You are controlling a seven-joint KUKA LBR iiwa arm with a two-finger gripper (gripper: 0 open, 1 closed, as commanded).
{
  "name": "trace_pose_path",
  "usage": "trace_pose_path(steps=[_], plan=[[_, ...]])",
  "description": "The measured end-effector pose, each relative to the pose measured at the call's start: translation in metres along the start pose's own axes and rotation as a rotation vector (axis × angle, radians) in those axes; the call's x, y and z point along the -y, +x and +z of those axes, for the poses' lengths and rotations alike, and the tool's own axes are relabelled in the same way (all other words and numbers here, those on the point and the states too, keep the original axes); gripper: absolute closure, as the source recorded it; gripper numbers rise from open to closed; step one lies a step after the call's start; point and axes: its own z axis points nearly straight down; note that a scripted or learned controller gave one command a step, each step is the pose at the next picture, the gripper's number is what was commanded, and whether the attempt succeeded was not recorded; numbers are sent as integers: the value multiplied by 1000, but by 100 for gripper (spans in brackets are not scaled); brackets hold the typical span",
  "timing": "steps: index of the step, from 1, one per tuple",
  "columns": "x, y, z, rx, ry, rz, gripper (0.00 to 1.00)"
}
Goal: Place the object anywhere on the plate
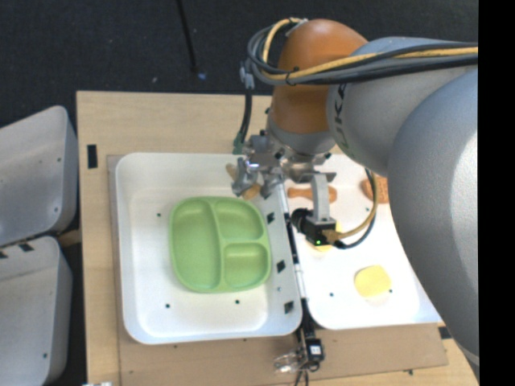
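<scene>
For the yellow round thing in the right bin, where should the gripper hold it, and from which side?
The yellow disc looks flat and lies alone on the bin floor, away from the walls. Probably come straight down and pinch across its opposite edges; being round, any direction should do.

A robotics lab, by every sign — an industrial grey arm (418, 127) with bundled cables over a plywood bench (161, 107); two shallow white bins (129, 240) fixed side by side on it; dark carpeted floor (96, 30) beyond the bench's far edge.
</scene>
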Motion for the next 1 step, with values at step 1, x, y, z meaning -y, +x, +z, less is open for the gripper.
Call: trace_pose_path(steps=[1], plan=[[0, -3, 0, 1, 0, 4, 0]])
